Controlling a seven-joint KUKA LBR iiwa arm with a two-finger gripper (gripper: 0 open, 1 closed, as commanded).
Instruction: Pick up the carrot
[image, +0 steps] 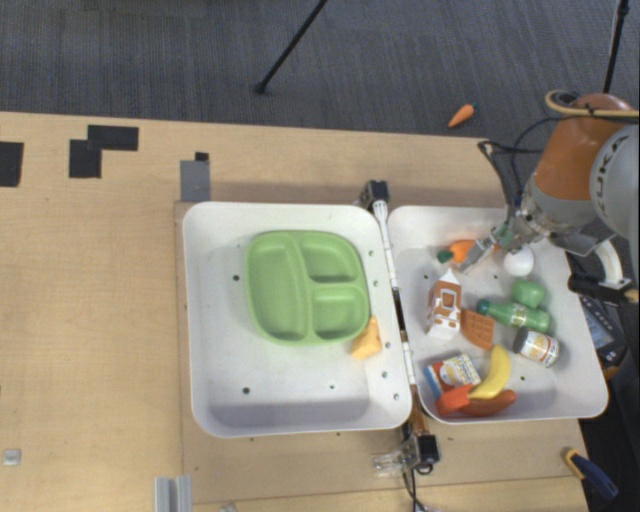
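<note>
The carrot (460, 247) is a small orange piece lying near the back of the right bin (590, 385), just behind a brown-and-white carton (445, 305). My gripper (476, 254) comes down from the right on the grey arm with its orange band (575, 160). Its tip is low in the bin, right beside the carrot's right end and seemingly touching it. The view is too small to show how the tip stands around the carrot.
The right bin is crowded: a white ball (518, 263), green bottle (515, 315), can (538, 347), banana (493, 372) and a small box (455, 370). The left bin (215, 400) holds a green divided plate (305, 285) and a yellow wedge (367, 342). An orange item (460, 115) lies on the floor.
</note>
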